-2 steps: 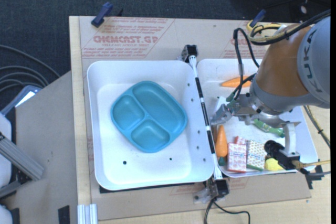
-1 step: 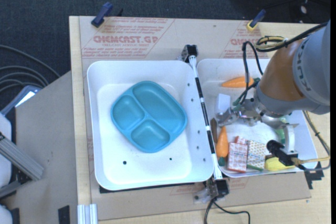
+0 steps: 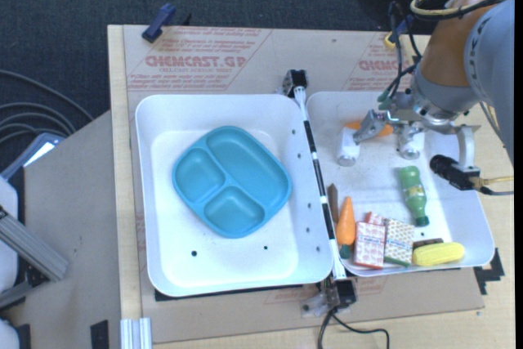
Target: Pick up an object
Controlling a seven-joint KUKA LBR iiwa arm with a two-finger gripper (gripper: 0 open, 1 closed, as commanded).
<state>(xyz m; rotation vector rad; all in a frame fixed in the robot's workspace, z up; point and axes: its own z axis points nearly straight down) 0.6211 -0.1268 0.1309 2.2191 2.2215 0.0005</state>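
My gripper (image 3: 378,149) hangs low over the back half of the right bin (image 3: 466,212), open, with nothing between its fingers (image 3: 350,151). A small orange object (image 3: 353,127) peeks out just behind the left finger, partly hidden by it. A green bottle (image 3: 413,193) lies a little in front of the right finger. Along the bin's front lie a carrot (image 3: 346,221), two small patterned boxes (image 3: 370,242), and a yellow corn cob (image 3: 439,254).
The left bin (image 3: 155,143) holds a blue divided plate (image 3: 231,180). A black-edged divider (image 3: 315,167) runs between the two bins. The arm's black cable fitting (image 3: 449,170) hangs over the right bin's right side. A blue clip (image 3: 158,22) lies on the board behind.
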